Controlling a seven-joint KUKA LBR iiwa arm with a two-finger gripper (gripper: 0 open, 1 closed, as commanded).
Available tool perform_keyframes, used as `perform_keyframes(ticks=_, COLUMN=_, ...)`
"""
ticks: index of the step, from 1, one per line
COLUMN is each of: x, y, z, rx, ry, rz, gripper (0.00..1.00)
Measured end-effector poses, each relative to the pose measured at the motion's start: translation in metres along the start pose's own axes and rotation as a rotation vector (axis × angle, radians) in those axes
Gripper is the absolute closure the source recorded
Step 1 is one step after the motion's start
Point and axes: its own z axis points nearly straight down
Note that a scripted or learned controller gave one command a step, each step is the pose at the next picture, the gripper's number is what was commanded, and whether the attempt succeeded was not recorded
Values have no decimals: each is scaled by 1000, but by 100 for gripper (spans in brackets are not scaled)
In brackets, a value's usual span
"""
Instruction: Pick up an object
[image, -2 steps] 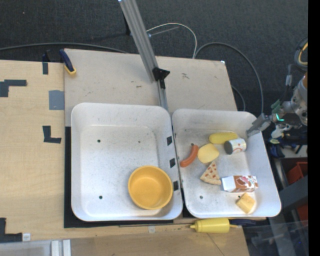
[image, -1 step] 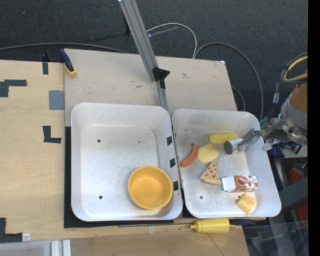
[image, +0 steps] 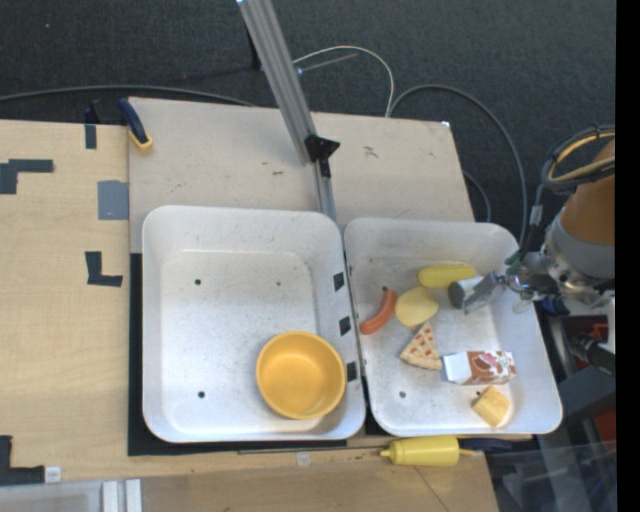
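**Tool low beside the banana in the right bin**

While the arm reached in from the right, the tool sat low in the right bin, just beside the yellow banana and near the lemon. How far it was open could not be told, and nothing showed in its grip. A sausage, pizza slice, carton and cheese wedge lay nearby. A clean pick would likely mean centring over one item, clear of its neighbours, before closing.
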Motion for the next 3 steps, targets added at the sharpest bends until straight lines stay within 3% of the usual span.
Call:
perform_keyframes(ticks=1, x=1, y=-5, z=44, rx=0, ry=0, rz=0, gripper=0)
perform_keyframes(ticks=2, x=1, y=-3, z=32, rx=-3, ry=0, rz=-2, gripper=100)
perform_keyframes(ticks=3, x=1, y=-11, z=-13, rx=-9, ry=-2, rz=0, gripper=100)
